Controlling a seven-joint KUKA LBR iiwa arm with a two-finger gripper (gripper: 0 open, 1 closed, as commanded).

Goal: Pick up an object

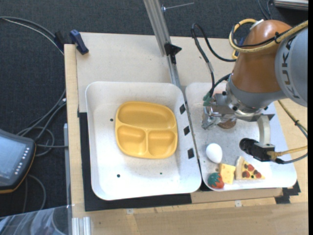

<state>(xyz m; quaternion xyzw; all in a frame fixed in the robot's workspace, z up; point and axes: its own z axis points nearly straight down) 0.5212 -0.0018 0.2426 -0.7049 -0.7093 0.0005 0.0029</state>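
My gripper (210, 118) hangs low over the upper left part of the right bin (283, 173), under the grey and orange wrist. A brown round object (227, 124) lies just to its right, mostly hidden by the wrist. Nearer the front, a white egg (213, 152) rests on the bin floor, a short way below the gripper. A yellow cheese wedge (226, 172), a pizza slice (249, 170) and a small red and green piece of food (215, 180) lie along the front edge.
The left bin (98, 146) holds a yellow divided plate (145, 129). A slanted metal pole (157, 18) rises behind the bins. A blue clamp (78, 41) sits on the bench's back left corner. Cables and a pendant (13, 161) lie off the bench at left.
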